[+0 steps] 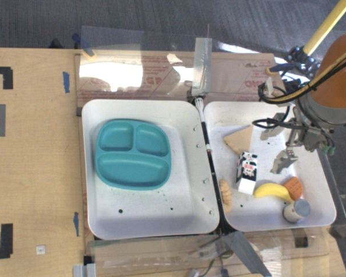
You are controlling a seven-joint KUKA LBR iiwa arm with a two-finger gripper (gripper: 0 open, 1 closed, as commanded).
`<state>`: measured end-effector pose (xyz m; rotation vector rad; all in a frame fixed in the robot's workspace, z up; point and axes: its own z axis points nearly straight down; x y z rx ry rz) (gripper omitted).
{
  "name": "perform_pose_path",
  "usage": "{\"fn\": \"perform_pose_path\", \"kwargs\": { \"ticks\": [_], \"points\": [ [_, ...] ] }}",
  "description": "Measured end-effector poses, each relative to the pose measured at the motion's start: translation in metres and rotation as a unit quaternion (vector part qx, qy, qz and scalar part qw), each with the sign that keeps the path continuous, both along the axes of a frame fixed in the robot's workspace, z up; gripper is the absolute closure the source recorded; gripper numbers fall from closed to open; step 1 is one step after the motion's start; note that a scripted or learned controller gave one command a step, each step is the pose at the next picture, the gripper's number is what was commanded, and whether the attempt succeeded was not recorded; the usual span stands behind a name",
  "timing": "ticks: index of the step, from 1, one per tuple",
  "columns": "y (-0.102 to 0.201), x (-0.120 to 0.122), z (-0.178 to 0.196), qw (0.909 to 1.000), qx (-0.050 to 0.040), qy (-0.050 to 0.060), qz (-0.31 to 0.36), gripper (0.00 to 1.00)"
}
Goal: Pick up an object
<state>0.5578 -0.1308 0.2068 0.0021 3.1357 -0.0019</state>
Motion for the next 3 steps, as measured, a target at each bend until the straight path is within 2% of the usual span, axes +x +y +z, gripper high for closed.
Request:
{"fn": "perform_pose_path", "kwargs": {
  "ticks": [1,2,3],
  "points": [
    [0.016,0.010,-0.089,0.9968,-0.0041,-0.015,0.078,0.00],
    [0.018,0.015,-0.075,0.9966,-0.0059,-0.023,0.079,1.00],
    [0.093,0.005,-0.019,1.0000,0.0017,-0.002,-0.009,1.00]
  ]
}}
